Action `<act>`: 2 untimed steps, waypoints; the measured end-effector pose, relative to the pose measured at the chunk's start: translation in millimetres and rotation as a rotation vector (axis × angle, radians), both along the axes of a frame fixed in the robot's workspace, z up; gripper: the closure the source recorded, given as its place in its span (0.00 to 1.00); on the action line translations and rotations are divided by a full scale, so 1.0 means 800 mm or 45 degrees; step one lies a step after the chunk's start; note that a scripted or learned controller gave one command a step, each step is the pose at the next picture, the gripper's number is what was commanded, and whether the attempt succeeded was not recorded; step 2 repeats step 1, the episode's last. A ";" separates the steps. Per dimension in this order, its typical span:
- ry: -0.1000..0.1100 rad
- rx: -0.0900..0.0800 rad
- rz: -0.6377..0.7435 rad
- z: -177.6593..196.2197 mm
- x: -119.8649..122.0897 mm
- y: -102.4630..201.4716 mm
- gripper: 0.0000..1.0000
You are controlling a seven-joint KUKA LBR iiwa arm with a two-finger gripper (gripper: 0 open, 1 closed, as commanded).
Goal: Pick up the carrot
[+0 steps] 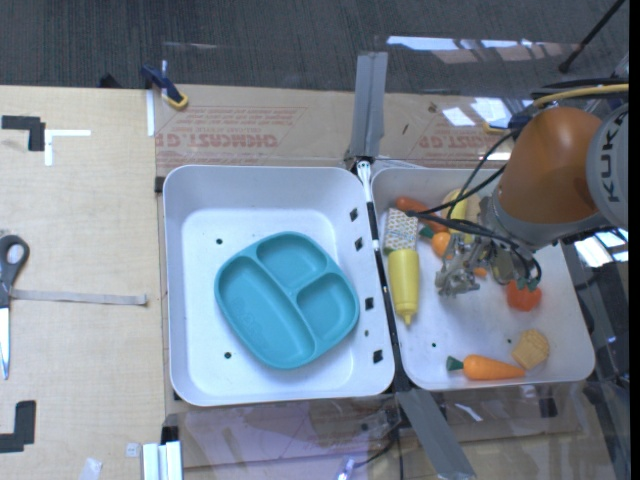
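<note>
Fixed overhead cam, slanted, both bins (180, 298)

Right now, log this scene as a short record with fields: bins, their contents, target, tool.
left bin: blue divided plate
right bin: carrot, yellow bottle, cracker, tomato
target: carrot, lying flat near the right bin's front edge, untouched
tool: low over the right bin's middle, behind the carrot, nothing seen between its fingers

Orange carrot (490, 368) with a green tip, teal divided plate (287, 299), yellow bottle (404, 281), white bins (185, 298).
</note>
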State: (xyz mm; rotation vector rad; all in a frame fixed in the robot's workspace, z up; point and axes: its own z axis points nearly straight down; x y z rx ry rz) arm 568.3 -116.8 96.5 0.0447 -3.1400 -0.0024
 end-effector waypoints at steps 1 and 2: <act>-0.002 -0.001 -0.017 0.116 -0.029 0.080 1.00; -0.002 -0.001 -0.017 0.116 -0.029 0.080 1.00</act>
